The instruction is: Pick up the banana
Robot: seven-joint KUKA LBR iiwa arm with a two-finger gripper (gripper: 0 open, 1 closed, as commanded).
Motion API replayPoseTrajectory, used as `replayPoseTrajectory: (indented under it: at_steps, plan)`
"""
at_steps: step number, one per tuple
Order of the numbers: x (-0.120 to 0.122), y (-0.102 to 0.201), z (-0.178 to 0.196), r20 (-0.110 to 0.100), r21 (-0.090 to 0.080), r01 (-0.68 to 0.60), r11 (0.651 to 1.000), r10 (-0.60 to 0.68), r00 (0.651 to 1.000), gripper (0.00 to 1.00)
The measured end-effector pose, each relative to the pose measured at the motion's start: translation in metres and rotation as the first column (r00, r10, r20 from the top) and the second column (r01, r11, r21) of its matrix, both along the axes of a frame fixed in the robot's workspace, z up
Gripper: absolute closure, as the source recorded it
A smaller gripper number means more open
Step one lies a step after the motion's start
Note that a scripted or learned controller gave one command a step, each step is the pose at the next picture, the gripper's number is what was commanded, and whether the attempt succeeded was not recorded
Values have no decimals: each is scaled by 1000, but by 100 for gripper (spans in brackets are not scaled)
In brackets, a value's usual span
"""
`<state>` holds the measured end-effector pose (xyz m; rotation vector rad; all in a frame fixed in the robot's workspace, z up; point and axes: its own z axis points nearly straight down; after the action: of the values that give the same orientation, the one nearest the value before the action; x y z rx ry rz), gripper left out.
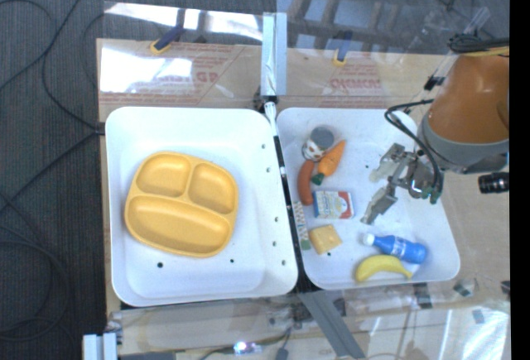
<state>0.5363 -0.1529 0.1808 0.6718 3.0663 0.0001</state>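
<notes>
Gripper (389, 184) hanging over the right bin (439, 244), fingers spread apart, nothing between them. Banana (383, 269) lying at that bin's near edge — just below the blue bottle (398, 247), apart from the gripper. Yellow divided tray (181, 203) in the left bin (132, 284)

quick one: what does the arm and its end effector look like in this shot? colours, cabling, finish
The arm shows a broad, rounded orange band above a grey wrist section. Black cables loop beside it, along the wrist's left. The two-finger gripper is bare grey metal, skeletal, with slim linked fingers and a small green spot near its base.
</notes>
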Motion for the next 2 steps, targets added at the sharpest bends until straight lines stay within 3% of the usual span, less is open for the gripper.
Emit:
replayPoseTrajectory:
  at_steps: [1,2]
  plan:
    - [-52,-13,-27,-3,0,-247,969,247,969,0]
    - [-34,-34,-8,0,3,-155,988,155,988,0]
